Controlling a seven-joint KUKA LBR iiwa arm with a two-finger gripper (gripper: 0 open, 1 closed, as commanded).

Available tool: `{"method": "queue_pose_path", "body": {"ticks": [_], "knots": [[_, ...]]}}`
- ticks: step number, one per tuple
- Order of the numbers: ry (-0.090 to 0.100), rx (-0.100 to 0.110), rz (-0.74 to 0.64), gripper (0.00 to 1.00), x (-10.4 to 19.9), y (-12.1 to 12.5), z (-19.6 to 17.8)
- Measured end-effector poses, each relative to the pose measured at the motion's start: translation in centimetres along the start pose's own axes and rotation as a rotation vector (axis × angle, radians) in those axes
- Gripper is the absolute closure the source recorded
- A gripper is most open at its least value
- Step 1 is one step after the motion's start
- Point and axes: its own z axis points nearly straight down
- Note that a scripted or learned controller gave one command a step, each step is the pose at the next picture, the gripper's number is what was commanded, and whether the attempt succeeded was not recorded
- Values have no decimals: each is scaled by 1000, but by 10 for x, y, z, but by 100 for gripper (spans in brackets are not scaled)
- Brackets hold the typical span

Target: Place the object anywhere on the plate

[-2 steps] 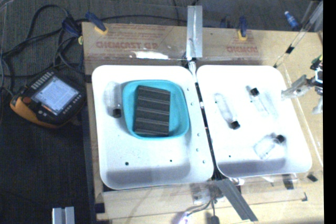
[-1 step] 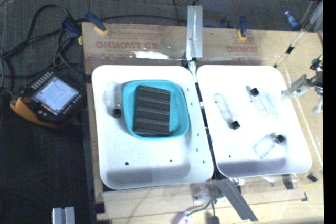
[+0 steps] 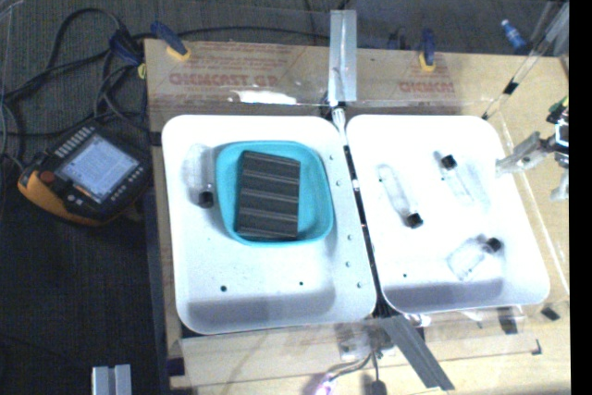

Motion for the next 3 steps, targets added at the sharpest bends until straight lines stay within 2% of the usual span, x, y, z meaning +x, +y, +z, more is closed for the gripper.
{"method": "queue_pose_path", "body": {"ticks": [3], "knots": [[0,0,0,0,0,0,0]]}}
